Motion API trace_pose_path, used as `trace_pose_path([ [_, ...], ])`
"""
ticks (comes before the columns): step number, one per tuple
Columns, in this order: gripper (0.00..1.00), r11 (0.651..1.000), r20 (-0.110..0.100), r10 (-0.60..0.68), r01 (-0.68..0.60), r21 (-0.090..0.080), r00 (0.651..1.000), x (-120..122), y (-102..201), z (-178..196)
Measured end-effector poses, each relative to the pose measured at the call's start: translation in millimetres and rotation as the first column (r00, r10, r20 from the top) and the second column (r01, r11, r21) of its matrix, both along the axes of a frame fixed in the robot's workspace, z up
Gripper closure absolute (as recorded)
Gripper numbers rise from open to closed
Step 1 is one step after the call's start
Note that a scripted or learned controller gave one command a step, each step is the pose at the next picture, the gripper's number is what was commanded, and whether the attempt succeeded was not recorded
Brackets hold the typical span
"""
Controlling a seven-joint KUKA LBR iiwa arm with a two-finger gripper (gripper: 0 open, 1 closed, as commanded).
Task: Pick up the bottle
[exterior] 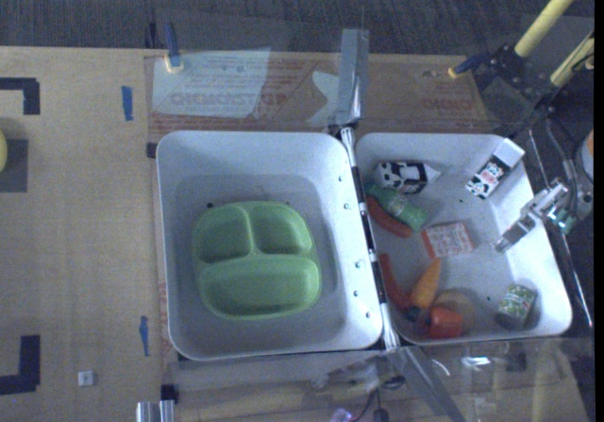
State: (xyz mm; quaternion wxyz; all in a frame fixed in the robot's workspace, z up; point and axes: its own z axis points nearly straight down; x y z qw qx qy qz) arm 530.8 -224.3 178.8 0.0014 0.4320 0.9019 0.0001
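While the gripper [528, 222] hangs over the right side of the right bin [552, 312], it has nothing in it, and its two silver fingers look a little apart. The green bottle [396, 206] lies on its side in that same bin, close to the left wall, well away from the gripper. Just above the bottle sits a black and white cow toy [404, 175], and a red thing [389, 221] lies touching the bottle's lower side. A small milk carton [493, 170] leans in the top right corner. A red and white card [449, 239] lies flat in the middle. Lower down are a carrot [426, 284], a tomato [444, 320] and a little green can [516, 304]. The left bin [189, 160] has a green plate [255, 258] with three parts. Both bins sit on the wooden desk [75, 222].
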Motion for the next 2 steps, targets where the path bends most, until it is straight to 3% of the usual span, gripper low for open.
trace_pose_path([
  [1, 0.00, 0.998, 0.000, 0.058, -0.058, 0.000, 0.998, 94, 2, -8],
  [2, 0.00, 1.000, -0.002, 0.026, -0.026, 0.002, 1.000, 122, 67, -35],
])
